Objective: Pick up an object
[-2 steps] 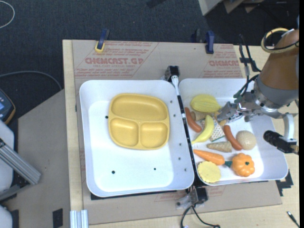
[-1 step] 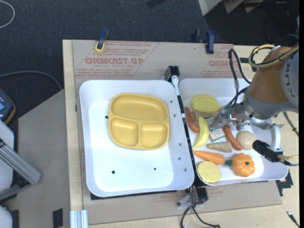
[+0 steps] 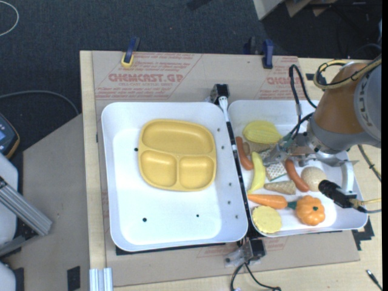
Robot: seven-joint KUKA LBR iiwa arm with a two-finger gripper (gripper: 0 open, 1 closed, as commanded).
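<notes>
The two-finger gripper (image 3: 290,151) is lowered into the right-hand shallow white bin (image 3: 348,222), among the toy foods. Whether it is spread or closed cannot be told from this angle. A red plastic sausage (image 3: 294,176) lies just below it, and a yellow plastic banana (image 3: 258,171) just to its left. Farther out are seen an orange toy carrot (image 3: 267,200) and a small orange pumpkin (image 3: 310,210). A yellow three-compartment plate (image 3: 177,154) rests in the left-hand white bin (image 3: 127,223).

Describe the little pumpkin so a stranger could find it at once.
Look in the right-hand white bin, the one crowded with toy food, at its near edge. The pumpkin sits there, just right of the carrot. It is the only round, ribbed orange piece with a green stem.
</notes>
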